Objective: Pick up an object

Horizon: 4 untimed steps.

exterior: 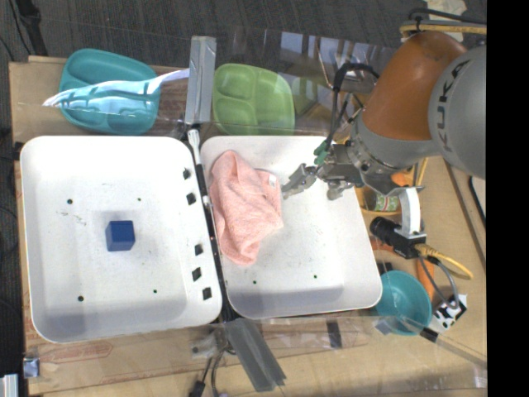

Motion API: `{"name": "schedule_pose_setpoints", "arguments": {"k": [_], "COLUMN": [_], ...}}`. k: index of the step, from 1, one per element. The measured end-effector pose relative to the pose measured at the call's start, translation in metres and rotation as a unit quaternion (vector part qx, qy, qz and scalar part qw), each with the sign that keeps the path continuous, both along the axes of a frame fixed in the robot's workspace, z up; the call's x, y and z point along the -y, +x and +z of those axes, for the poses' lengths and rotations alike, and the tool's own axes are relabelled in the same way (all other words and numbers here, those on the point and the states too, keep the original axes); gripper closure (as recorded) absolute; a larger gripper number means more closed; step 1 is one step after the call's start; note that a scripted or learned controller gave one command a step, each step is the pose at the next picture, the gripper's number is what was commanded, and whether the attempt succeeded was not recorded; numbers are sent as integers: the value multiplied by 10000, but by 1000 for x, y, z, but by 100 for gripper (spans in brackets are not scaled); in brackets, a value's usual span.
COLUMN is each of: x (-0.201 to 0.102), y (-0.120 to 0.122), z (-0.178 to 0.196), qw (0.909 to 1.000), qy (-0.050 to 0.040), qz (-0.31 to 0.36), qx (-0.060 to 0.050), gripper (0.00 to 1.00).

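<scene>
Two bins [50, 304], one cloth [242, 205], one block [121, 235]

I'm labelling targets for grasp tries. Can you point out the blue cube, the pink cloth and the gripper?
blue cube [121, 235]: camera view, on its top face, in the left bin.
pink cloth [242, 205]: camera view, middle of the crumpled fabric, in the right bin.
gripper [291, 183]: camera view, at its fingertips, beside the cloth.
</scene>
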State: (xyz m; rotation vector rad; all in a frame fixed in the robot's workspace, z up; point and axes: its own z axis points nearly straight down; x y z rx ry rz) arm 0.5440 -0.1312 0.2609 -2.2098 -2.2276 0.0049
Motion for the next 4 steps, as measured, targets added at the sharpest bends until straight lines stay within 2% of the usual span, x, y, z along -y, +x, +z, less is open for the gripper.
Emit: {"name": "schedule_pose_setpoints", "arguments": {"k": [1, 2, 3, 4], "x": [6, 39, 9, 8], "y": [47, 78, 114, 67], "z": [-56, -167, -167, -167], "qw": [9999, 10000, 9961, 9945], "qy": [-9, -10, -6, -2], "qz": [-108, -14, 882, 1050], "qx": [1, 36, 33, 23], "gripper": [0, 0, 0, 0]}}
